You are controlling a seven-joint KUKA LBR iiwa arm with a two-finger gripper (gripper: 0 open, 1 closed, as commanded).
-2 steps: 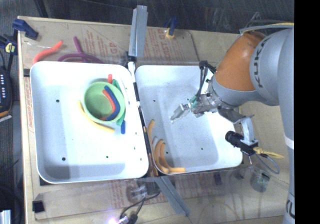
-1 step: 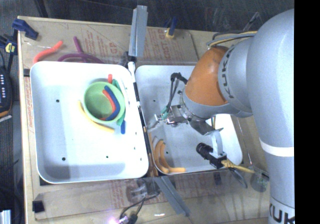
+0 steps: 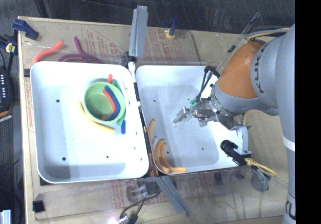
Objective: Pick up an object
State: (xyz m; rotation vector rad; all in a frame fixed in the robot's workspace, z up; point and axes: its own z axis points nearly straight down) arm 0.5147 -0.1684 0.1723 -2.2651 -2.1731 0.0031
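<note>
From my seat, the gripper (image 3: 181,116) sits low over the middle of the right bin (image 3: 165,87), pointing toward the divider between the two bins. It is small and glinting at this angle, and I cannot tell whether it is spread or pressed together. I see nothing caught in it. There is a small greenish fleck just beside it, which I can't identify.

The closest candidates for a pick are the orange curved pieces (image 3: 163,158), which lie along the right bin's near-left corner against the wall, apart from the gripper. The bin floor directly around the gripper looks bare white.

Further out, the left bin (image 3: 55,133) holds a green bowl (image 3: 98,100) with red, blue and yellow curved strips draped in and around it. Beyond the bins, an orange-red strip (image 3: 47,51) and some purple ones (image 3: 75,57) lie on the bench.

In my judgement the pick is not yet made. The arm is down in the bin but nothing is lifted, so the grasp and the raise both remain.
</note>
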